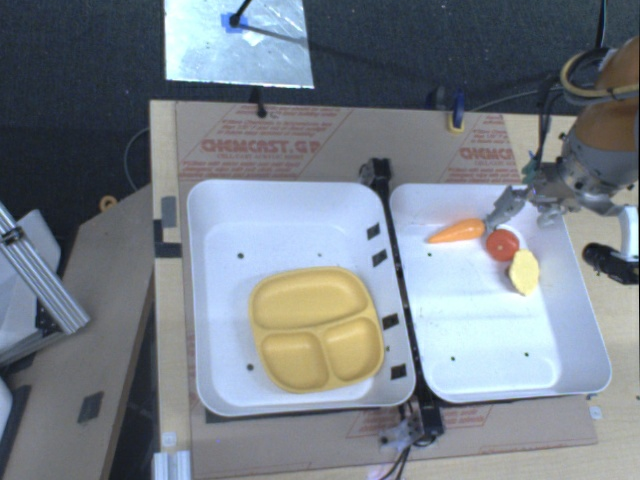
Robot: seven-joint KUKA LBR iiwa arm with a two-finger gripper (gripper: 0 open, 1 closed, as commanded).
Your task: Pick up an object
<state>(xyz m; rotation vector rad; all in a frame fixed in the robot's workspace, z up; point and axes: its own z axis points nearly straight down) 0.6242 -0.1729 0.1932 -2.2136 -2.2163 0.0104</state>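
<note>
In the right bin (pixel 560 368) an orange carrot (pixel 456 231) lies near the far wall. A red tomato (pixel 502 244) sits just right of it, and a pale yellow piece (pixel 523 271) lies against the tomato's near side. My gripper (pixel 527 210) hangs over the bin's far right corner, just behind the tomato. It is open, with one finger (pixel 505 207) slanting down toward the carrot's right end, and nothing is between the fingers.
The left bin (pixel 230 228) holds a yellow divided plate (pixel 315 326) in its near half. A black divider strip (pixel 390 268) runs between the two bins. A shiny metal sheet (pixel 238 28) lies behind the bench.
</note>
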